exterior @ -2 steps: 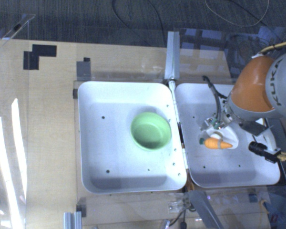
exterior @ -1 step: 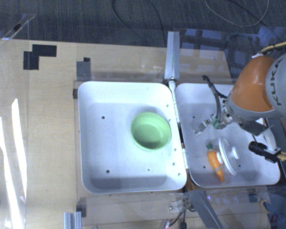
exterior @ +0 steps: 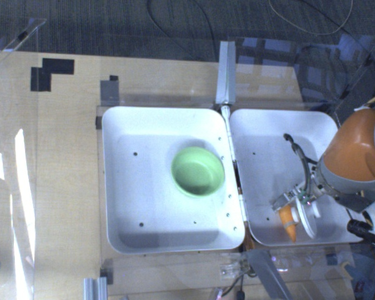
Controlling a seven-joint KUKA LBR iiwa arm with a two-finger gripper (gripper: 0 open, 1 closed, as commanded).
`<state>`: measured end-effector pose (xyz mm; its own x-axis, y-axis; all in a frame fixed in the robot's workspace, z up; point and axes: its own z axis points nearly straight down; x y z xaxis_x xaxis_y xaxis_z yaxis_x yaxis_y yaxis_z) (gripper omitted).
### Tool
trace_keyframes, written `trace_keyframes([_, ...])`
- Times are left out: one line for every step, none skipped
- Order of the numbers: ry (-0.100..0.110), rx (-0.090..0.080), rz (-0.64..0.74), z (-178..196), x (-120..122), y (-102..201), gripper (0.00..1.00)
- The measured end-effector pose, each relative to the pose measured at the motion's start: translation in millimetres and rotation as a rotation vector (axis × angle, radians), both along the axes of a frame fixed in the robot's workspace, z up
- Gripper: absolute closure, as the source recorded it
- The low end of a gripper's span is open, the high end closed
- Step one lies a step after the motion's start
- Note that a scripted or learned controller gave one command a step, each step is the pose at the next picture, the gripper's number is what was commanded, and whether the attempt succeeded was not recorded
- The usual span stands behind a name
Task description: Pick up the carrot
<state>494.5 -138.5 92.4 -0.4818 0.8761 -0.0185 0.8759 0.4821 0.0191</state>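
Gripper over carrot in rt bin, green bowl in lft bin

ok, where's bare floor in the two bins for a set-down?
Left bin: free everywhere around the green bowl, widest toward its left wall. Right bin: free in the upper left, next to the divider. Crowded at its lower right, where the gripper sits at the carrot.

No readable text, labels, numbers or signs.

two white bins – one green bowl, one carrot
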Motion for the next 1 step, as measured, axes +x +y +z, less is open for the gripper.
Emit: trace_keyframes([-0.017,-0.002,0.001,13.4,5.9,1.4,1.0])
